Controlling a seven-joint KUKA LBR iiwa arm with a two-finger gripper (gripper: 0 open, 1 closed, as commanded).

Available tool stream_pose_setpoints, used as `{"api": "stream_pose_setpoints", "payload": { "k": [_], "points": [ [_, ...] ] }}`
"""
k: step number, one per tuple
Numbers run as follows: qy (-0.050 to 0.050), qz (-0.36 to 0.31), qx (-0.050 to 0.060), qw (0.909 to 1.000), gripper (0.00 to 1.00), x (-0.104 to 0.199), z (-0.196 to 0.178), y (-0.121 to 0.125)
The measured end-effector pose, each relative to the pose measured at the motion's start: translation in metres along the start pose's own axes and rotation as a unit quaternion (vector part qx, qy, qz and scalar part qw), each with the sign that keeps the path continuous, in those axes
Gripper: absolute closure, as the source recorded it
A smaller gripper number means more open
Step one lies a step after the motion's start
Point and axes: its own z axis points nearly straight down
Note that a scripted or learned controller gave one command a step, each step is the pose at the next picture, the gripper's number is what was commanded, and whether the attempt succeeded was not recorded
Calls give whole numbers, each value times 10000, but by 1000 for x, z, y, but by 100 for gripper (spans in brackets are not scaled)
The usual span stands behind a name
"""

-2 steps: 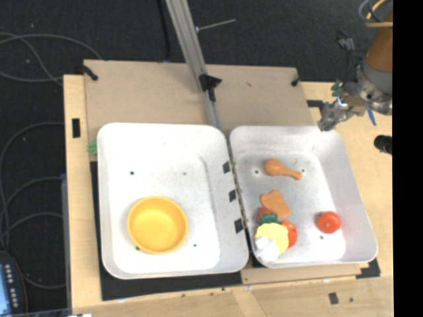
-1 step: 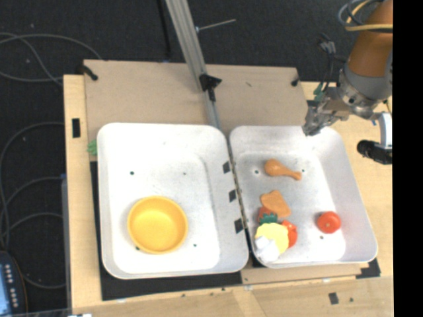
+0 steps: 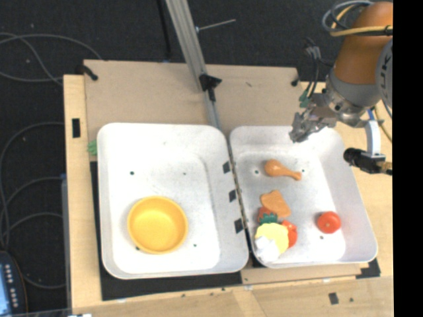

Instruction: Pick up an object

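Two shallow white bins sit side by side on a tan, board-like surface (image 3: 165,84); both are smooth plastic with rounded corners and speckled floors. Left bin (image 3: 165,150): one round yellow bowl (image 3: 157,224), glossy, near the front left corner. Right bin (image 3: 344,177): an orange-tan drumstick-shaped toy (image 3: 282,170) lies near the middle, bulb end to the left. Below it, a tan lumpy piece (image 3: 275,203) sits against a small heap (image 3: 275,235) of yellow, white, red and green items at the front left corner, pieces touching or overlapping; I cannot separate them. A round red tomato-like ball (image 3: 328,222) lies apart toward the front right.

Gripper (image 3: 301,132) hangs over the back rim of the right bin, dark and metallic, under the grey wrist and orange band; nothing seen between its fingers, and whether they are spread or closed cannot be told. It is well apart from the drumstick. A slanted grey metal rail (image 3: 188,38) crosses the back of the surface and ends between the bins.
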Motion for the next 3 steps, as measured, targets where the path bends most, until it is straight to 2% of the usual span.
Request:
{"api": "stream_pose_setpoints", "payload": {
  "k": [3],
  "points": [
    [3, -5, 9, 10000, 100, 152, 19, -48]
  ]
}}
